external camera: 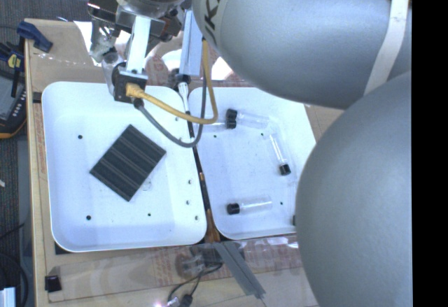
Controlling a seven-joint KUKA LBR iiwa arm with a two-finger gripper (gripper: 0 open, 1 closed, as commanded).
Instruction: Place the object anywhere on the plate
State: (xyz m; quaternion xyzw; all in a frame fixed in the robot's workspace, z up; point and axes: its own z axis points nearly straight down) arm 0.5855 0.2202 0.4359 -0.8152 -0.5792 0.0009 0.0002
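While tubes (250,119) fill one bin (238,222), another (63,215) holds a ribbed plate (128,161).

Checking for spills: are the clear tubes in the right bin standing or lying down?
Lying down. Three clear tubes rest on their sides on the right bin's floor, black caps showing sideways.

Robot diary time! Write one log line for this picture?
arm: over bins' far edge | gripper: fingers unclear | dark ribbed plate: left bin | three clear tubes: right bin
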